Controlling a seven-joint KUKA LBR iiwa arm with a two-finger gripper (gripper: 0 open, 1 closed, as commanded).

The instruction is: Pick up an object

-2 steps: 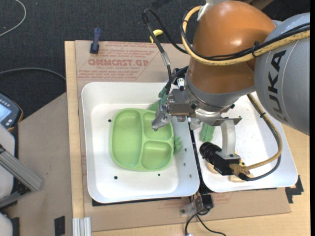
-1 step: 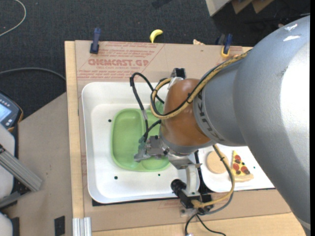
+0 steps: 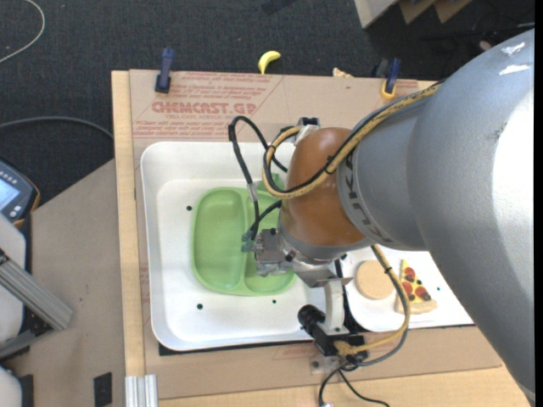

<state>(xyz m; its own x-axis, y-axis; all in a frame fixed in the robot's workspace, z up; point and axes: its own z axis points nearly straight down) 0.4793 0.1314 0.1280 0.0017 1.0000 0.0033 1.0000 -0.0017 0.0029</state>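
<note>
Light green plastic tray [image 3: 222, 240] flat in left white bin [image 3: 161, 227] | gripper [image 3: 265, 259] low over tray's right edge | jaws: can't tell | pizza slice toy [image 3: 416, 288] in right bin

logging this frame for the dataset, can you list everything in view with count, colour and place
bins: two, white, side by side on the bench; the right one mostly hidden by the arm
green tray: one, light green, in the left bin
round disc: one, tan, in the right bin
pizza slice toy: one, yellow with red spots, in the right bin beside the disc
clamps: two, blue, at the board's far edge
banana-shaped item: one, yellow, far edge
arm: one, grey with orange band, reaching in from the right
tool: one, over the green tray's right edge
</note>
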